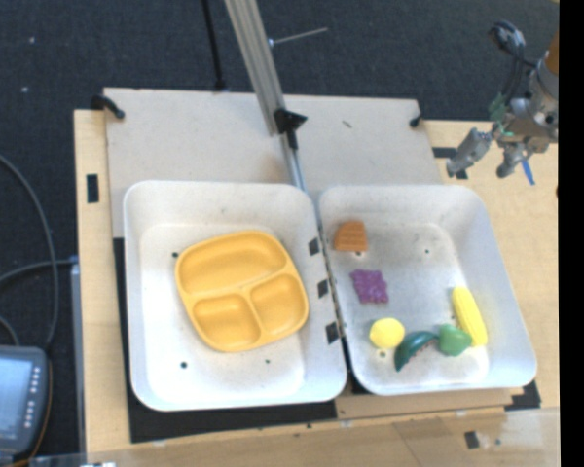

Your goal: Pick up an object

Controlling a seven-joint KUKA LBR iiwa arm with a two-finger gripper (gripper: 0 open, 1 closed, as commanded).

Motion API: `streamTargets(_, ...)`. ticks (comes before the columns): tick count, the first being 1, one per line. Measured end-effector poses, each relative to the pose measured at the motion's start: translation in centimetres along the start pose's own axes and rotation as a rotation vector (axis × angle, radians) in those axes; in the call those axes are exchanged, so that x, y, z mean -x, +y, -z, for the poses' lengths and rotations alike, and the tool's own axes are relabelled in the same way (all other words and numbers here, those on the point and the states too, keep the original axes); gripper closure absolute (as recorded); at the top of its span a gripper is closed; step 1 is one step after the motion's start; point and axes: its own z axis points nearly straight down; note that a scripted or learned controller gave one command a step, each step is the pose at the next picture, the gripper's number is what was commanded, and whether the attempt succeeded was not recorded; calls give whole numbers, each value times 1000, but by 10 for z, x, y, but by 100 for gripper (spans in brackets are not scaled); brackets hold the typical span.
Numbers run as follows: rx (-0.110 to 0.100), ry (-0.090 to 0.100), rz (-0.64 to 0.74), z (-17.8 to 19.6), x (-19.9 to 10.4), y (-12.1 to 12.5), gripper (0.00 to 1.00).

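Note:
The right bin (487, 224) holds an orange block (349, 236) near its back left and a purple piece (370, 286) in front of that. Along its front lie a yellow ball (386, 334), a dark green curved piece (412, 348), a green piece (454, 341) and a long yellow piece (468, 315). My gripper (487, 161) hangs above the bench just beyond the right bin's back right corner. Its fingers are spread, so it is open, with nothing between them, well apart from every object.
The left bin (146, 261) carries a yellow divided plate (241, 288). A slanted metal post (258, 52) rises from the bench behind the gap between the bins. A small screen (10, 392) sits at the lower left, off the bench.

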Motion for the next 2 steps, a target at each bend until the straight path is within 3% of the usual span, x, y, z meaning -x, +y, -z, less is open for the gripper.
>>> streamTargets(1, -1, -1, 1, 0, 0, 0, 0)
streamTargets(2, -5, 1, -3, -62, 4, 3, 0)
